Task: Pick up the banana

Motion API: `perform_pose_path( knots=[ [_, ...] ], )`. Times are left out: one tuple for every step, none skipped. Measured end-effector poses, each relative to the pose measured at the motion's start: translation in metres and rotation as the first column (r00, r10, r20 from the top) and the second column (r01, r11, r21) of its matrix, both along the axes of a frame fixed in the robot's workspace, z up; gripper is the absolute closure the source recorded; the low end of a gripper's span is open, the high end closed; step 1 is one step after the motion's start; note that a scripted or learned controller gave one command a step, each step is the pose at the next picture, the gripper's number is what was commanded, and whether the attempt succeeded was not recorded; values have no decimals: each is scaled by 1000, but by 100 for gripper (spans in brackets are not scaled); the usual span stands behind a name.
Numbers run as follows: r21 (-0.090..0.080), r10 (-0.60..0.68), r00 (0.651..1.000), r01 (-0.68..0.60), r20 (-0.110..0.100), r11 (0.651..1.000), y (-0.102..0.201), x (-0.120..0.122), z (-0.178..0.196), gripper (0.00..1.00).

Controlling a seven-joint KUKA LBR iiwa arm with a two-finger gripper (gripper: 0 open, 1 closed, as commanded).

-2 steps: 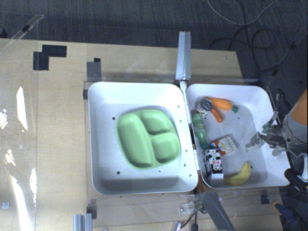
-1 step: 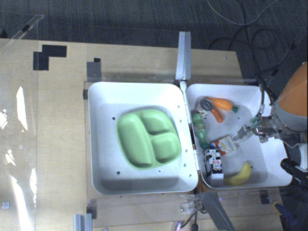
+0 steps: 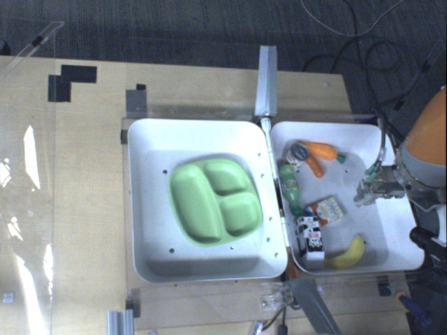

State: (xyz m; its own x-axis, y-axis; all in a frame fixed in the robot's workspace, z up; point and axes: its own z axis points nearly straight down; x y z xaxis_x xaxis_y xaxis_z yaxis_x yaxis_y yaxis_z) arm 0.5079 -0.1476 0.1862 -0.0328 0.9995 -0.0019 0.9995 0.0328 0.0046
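Observation:
A yellow banana [image 3: 348,252] lies near the front edge of the right bin [image 3: 363,135], curved and flat on the bin floor. My gripper [image 3: 373,189] hangs over the right side of that bin, up and to the right of the banana and apart from it. Nothing shows between its fingers.
The right bin also holds an orange carrot [image 3: 320,152], a green bottle [image 3: 288,179], a small snack packet [image 3: 329,210] and a black-and-white carton [image 3: 309,237] just left of the banana. A green divided plate [image 3: 216,199] sits in the left bin [image 3: 150,257].

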Motion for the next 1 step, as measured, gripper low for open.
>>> perform_pose_path(
  knots=[
    [2, -67, 998, 67, -5, 998, 46, -21, 13, 100]
  ],
)
